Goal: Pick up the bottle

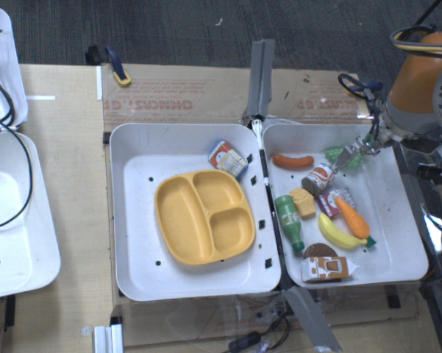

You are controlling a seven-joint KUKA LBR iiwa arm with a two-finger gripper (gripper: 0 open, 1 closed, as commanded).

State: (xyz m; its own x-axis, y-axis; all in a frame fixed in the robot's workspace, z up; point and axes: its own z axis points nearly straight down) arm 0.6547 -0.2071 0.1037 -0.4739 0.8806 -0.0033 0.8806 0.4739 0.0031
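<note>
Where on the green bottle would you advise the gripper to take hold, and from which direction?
Probably across the green bottle's body, coming straight down from above. It lies on its side near the right bin's left wall, with a cracker close by its upper end, so the lower body looks freer.

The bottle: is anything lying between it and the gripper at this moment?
Yes. The gripper is at the right bin's far right corner, while the green bottle lies by the divider on the left. Between them sit a small can, a cracker-like block, and a purple packet.
</note>
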